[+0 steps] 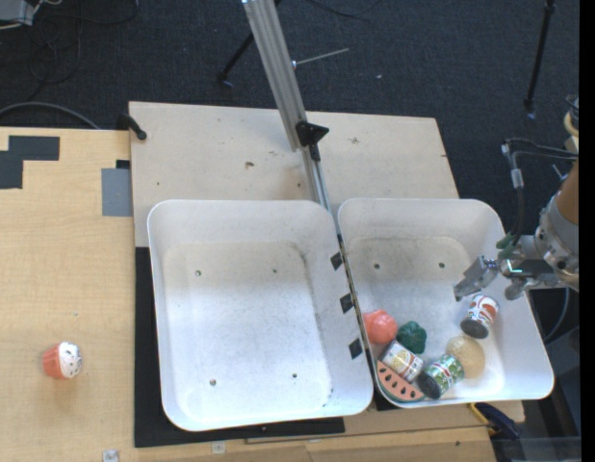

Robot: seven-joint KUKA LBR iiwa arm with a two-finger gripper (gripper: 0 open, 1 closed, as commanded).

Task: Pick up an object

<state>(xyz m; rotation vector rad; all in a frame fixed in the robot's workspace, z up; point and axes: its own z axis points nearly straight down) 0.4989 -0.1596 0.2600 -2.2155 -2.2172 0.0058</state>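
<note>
The gripper hung with fingers spread over the right bin's right edge, just above a small red-and-white can. Holding nothing, it seemed poised to descend on that can, which lay apart from the clutter in the bin's near corner.

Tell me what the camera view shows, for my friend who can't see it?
A robot arm's claw reaches in from the right over the right white bin, just above a small red-and-white can. Toys cluster in that bin's near corner: an orange ball, a green lump, a watermelon slice. The left white bin sits beside it.
</note>
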